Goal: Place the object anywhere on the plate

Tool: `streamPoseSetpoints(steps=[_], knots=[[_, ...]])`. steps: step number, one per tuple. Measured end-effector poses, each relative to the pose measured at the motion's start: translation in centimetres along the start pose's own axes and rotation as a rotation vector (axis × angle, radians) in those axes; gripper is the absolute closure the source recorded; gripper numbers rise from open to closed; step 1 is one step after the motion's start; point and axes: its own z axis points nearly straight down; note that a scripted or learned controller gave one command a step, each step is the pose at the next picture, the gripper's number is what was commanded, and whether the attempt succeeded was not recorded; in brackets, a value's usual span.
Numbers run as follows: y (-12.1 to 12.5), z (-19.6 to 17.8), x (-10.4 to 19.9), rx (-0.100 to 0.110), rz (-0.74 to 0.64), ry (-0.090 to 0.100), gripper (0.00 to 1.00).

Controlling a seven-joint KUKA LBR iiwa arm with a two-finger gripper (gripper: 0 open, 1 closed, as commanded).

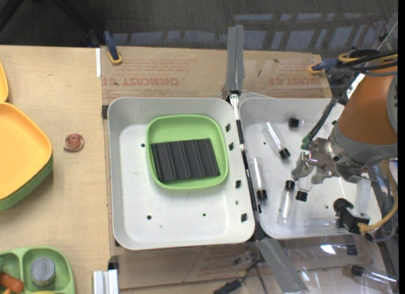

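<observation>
camera view | gripper (302,176) is seen low over the right bin (316,226), whether it is open cannot be told | clear tubes (274,138) lie just left of it | green plate (187,151) with dark ridged block (185,160) lies well left

My arm (370,112) is showing grey with its orange band above the wrist. The two bins (126,223) are showing plain white. The plate (158,131) is glowing light green, and a dark grey ribbed slab (185,160) is showing lengthwise ridges. The tubes (273,136) are looking clear with black caps. The bench board (171,74) is showing brown with red lettering, and stacked dishes (22,153) are showing yellow over green.
</observation>
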Motion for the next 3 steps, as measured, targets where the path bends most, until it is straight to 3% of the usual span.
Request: streamPoseSetpoints(steps=[1, 2, 3], knots=[[0.8, -0.8, 2.9, -0.001, -0.14, -0.001, 1.0], [2.2, -0.8, 9.8, -0.002, -0.264, -0.002, 1.0], [5.1, -0.9, 14.2, -0.003, -0.522, -0.002, 1.0]])
